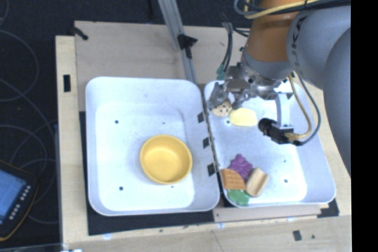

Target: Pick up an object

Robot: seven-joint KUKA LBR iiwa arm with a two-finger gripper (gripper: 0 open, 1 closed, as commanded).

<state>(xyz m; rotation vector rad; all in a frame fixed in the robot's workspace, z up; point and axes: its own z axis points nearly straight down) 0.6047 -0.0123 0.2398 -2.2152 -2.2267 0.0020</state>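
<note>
The tool (227,97) hangs low over the right shallow white bin's (313,186) far left corner, beside a pale yellow oval piece (243,118). Whether it's parted or pinched, I can't tell. A round yellow bowl (165,159) sits in the left white bin (106,103).

Both bins (106,127) are seen as smooth white plastic with a slight sheen, and the yellow bowl (166,159) is seen as matt plastic. The bench (127,44) is shown as dull, wood-like board, while the arm's (322,38) shell is seen as smooth and semi-gloss.
</note>
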